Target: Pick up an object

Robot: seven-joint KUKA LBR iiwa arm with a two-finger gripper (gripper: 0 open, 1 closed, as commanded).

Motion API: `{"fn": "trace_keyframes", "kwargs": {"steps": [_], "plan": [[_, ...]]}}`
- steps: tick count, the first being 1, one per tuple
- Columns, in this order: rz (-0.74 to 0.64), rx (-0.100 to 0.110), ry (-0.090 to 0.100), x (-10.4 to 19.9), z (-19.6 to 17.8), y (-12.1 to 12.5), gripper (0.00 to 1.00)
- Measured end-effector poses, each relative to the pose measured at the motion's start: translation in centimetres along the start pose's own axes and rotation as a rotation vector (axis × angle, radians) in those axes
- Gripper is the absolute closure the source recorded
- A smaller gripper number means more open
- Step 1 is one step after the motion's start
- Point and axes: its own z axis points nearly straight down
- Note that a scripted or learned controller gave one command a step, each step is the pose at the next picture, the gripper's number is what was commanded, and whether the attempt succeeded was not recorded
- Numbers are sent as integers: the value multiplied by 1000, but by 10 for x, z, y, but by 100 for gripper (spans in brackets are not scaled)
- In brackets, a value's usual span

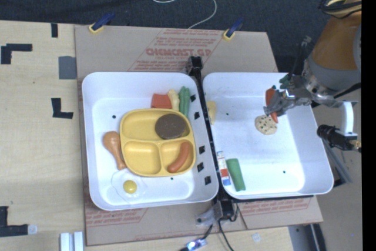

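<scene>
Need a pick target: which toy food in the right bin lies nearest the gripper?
The cookie, just below the gripper; the green block lies far off at the front-left.

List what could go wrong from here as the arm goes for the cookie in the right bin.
1. The end effector sits above and slightly off the cookie, toward its upper right edge. A descent from there may clip the rim and push it away instead of gripping it.
2. The cookie looks flat against the right bin floor, so the end effector may slide over it.
3. The bin's right wall is near the wrist, so a sideways correction could bump it.
</scene>
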Motion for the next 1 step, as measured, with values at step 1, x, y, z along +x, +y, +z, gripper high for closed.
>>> {"fn": "trace_keyframes", "kwargs": {"steps": [1], "plan": [[-4,4,2,50,11,9,100]]}}
